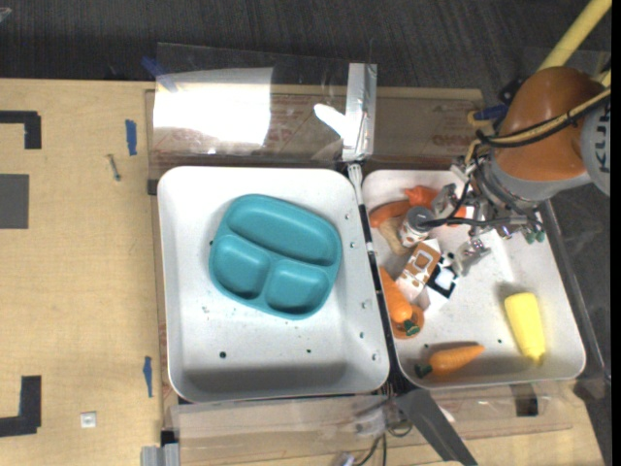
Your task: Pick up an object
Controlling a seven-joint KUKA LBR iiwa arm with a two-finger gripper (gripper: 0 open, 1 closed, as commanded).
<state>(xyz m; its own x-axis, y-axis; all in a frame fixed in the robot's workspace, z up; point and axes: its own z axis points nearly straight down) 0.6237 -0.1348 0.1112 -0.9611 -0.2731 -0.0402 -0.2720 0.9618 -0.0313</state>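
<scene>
Looking down at a slant, we see the wooden bench (68, 289) filling the left and lower parts of the frame, with black markings along its left edge. On it sit two shallow white bins side by side. The left bin (194, 357) takes up the centre of the frame and holds a teal divided tray (276, 253), lying flat toward the bin's upper half with its three compartments facing up. The right bin (485, 318) lies at centre right, its left wall touching the other bin's right wall.

From the upper right of the frame the arm (548, 124) comes in, its orange band rounded above the wrist, cables looping around it. The gripper (441, 223) hangs low over the upper left part of the right bin, amid a cluster of small things; we cannot tell how it stands or whether it holds anything, as the metal parts blur together there.

Inside the right bin, a yellow corn-like piece (525, 325) lies near the right wall. A carrot (454, 358) rests along the bottom edge. An orange fruit (401, 310) sits against the left wall, just below a small brown-and-white box (419, 263).
</scene>
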